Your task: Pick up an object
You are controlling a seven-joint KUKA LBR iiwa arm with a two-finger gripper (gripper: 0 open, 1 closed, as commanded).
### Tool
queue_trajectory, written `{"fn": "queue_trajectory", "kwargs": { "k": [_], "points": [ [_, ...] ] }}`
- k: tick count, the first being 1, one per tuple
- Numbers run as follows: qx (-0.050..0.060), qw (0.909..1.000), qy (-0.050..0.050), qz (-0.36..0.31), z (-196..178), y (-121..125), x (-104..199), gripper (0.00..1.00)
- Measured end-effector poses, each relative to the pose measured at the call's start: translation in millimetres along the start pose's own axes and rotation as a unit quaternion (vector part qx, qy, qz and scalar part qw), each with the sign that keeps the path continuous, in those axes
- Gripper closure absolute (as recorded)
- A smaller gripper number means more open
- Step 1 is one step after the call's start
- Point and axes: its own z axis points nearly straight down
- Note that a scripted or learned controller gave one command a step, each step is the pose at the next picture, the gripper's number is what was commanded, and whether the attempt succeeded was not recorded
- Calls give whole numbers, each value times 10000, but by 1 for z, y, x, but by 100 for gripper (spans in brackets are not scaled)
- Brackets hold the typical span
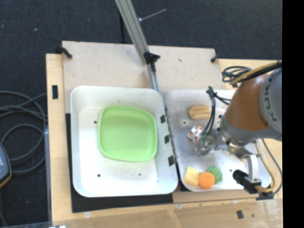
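Nearest the camera, an orange ball (206,180), a yellow block (192,176) and a green piece (216,173) sit together at the front of the right bin (178,103). Behind them the arm (251,110) reaches down, its hand (205,145) low just beside a crumpled silvery wrapper (195,134), with a tan roll (199,112) further back. Whether the hand is released or clenched I cannot tell; the wrist hides it. Judging by this, the grasp step is underway; next comes a firm close and straight lift. A green plate (127,133) fills the left bin (85,127).
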Motion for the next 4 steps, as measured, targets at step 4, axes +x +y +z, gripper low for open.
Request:
{"fn": "queue_trajectory", "kwargs": {
  "k": [4],
  "points": [
    [9, 10000, 3, -29, -78, 48, 74, 100]
  ]
}}
